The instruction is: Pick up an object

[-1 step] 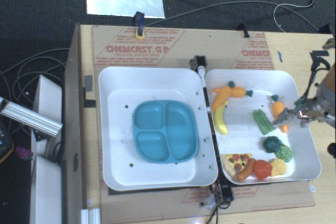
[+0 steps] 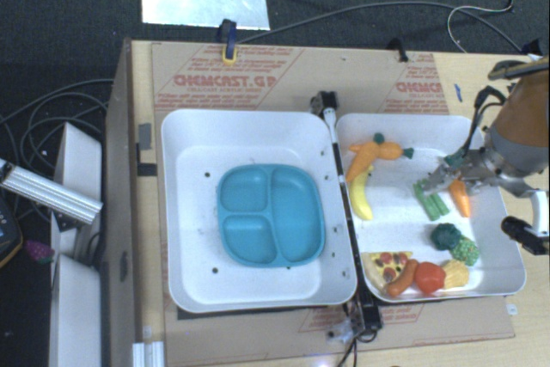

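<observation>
My gripper (image 2: 453, 174) reaches in from the right and hangs low over the right bin (image 2: 404, 129). It is just above a green bean bundle (image 2: 430, 200) and a small orange carrot (image 2: 461, 198). I see nothing lifted in it. A larger orange carrot (image 2: 376, 155) and a yellow banana (image 2: 360, 194) lie to its left. Nearer the front sit a dark broccoli (image 2: 445, 235), a light green piece (image 2: 467, 251), a pizza slice (image 2: 388, 263), a sausage (image 2: 401, 279), a red tomato (image 2: 430, 277) and a yellow piece (image 2: 455, 272).
The left bin (image 2: 198, 142) holds a blue divided plate (image 2: 271, 215). A black divider clip (image 2: 326, 105) marks where the bins meet. Cables trail over the bench's back edge and on the left floor. The arm's orange band (image 2: 526, 116) stands at the right edge.
</observation>
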